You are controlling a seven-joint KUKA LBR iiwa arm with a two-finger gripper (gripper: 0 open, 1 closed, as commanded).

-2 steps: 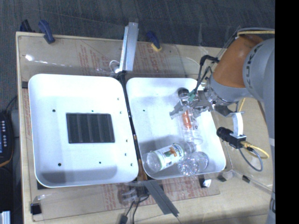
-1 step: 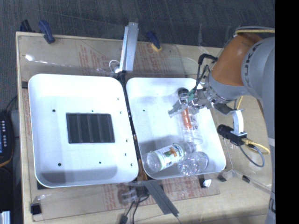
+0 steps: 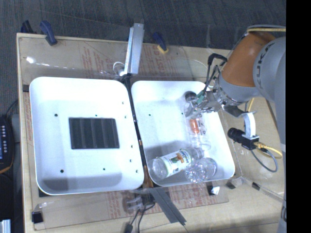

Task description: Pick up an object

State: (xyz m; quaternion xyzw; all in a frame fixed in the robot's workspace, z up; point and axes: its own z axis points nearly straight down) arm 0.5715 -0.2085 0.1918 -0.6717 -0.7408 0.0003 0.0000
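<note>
The left bin holds a dark ribbed rectangular panel lying flat near its middle. A thin black divider runs between the two bins, and a grey metal bar stands up behind them, with blue clamps on the bench's far edge. In the right bin, a clear plastic bottle with a green-and-white label lies on its side near the front wall. Just beside it, to the right, lies a crumpled clear plastic bottle. Further back, a slim clear bottle with an orange label lies lengthwise, its upper end reaching the gripper. The gripper sits low over the bin's far right corner; whether it is spread or closed on anything I cannot tell.
</note>
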